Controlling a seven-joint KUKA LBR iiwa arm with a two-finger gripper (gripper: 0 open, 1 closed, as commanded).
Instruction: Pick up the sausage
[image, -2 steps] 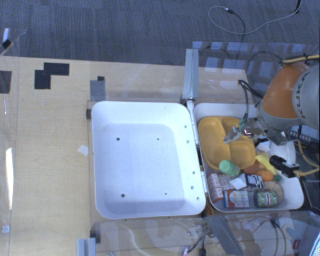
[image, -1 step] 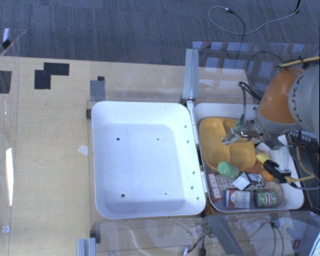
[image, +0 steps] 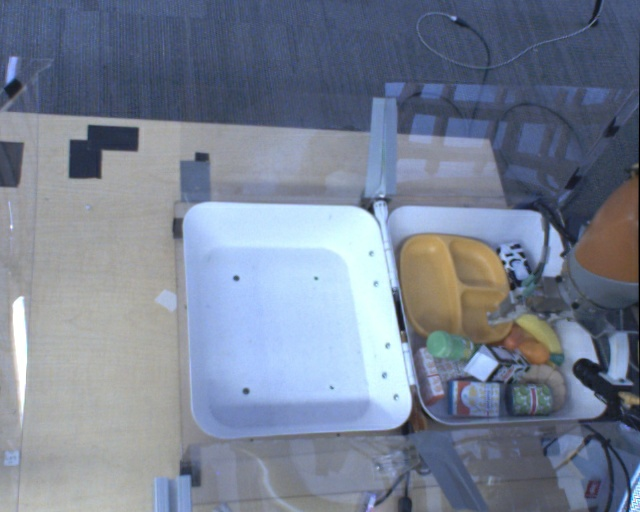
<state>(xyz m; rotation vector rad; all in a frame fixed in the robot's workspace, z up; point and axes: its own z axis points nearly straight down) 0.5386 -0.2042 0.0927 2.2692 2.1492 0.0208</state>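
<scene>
Apparently the arm (image: 608, 245) is at the approach step: it reaches in from the right over the right bin (image: 470, 215), and the gripper (image: 508, 314) hangs low by the near right edge of the yellow divided plate (image: 450, 280). Whether the gripper is spread or pressed together cannot be told from this slant, and nothing can be seen held in it.

The sausage is hard to pick out in the clutter. My best guess is the tan-brown curved piece (image: 556, 377) in the near right corner of that bin, just right of two small cans (image: 502, 398) and just near of the banana (image: 540, 332) and an orange piece (image: 530, 350). By that guess the gripper sits short of its target, on the far-left side of it.

The next move would call for shifting nearer and rightward, past the banana, then descending with care, since the neighbours crowd close. The left bin (image: 290, 315) plays no part.
</scene>
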